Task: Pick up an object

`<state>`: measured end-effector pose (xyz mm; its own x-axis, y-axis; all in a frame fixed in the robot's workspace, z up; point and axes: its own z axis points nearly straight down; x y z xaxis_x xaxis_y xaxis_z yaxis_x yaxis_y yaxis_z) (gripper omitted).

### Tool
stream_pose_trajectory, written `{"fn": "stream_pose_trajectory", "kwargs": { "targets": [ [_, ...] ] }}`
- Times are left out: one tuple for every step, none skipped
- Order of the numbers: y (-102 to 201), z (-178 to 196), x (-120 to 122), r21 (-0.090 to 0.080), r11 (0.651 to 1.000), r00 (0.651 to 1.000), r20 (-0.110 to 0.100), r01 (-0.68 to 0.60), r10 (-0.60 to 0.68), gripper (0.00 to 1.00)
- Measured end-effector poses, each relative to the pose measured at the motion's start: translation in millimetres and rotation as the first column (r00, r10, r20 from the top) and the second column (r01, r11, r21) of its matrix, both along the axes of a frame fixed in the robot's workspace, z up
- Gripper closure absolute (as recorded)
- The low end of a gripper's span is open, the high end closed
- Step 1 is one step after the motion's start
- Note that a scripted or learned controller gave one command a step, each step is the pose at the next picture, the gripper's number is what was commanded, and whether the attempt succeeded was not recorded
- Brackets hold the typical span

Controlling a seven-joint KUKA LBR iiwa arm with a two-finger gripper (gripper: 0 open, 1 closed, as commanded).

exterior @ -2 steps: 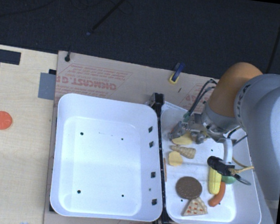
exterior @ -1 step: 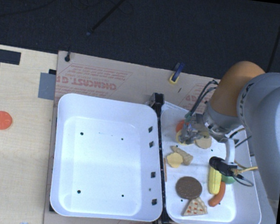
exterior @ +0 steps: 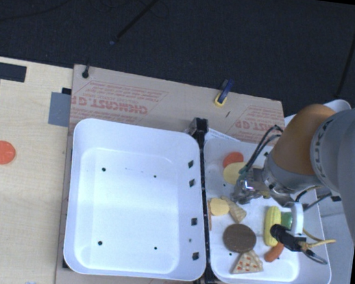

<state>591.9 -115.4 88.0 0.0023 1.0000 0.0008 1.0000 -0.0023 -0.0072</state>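
The right bin [exterior: 316,272] holds several toy foods. A red round piece [exterior: 233,158] and a yellow round piece [exterior: 231,173] lie near its back left. A small yellow piece [exterior: 218,207] and a tan chunk [exterior: 238,213] sit by the left wall. A brown disc [exterior: 239,237] and a pizza slice [exterior: 247,263] lie toward the front. A corn cob [exterior: 271,225], a green piece [exterior: 286,220] and an orange stick [exterior: 273,252] lie to the right. My gripper [exterior: 246,190] hangs low over the bin, just right of the yellow round piece and above the tan chunk.
The left bin [exterior: 87,158] stands beside the right one, with a black divider strip [exterior: 200,194] between them. Both rest on a cardboard sheet [exterior: 137,99]. The arm's grey body [exterior: 339,154] covers the right bin's back right corner.
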Motion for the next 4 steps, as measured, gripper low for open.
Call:
{"fn": "stream_pose_trajectory", "kwargs": {
  "targets": [
    [6,0,-40,0.0,1.0,1.0,0.005,-0.001,0.001,1.0],
    [-26,0,-96,-0.001,1.0,1.0,0.006,0.001,-0.001,1.0],
    [-89,133,-116,-0.007,1.0,1.0,0.016,0.003,-0.003,1.0],
    [-97,133,-116,-0.001,1.0,1.0,0.006,-0.002,0.002,1.0]
  ]
}}
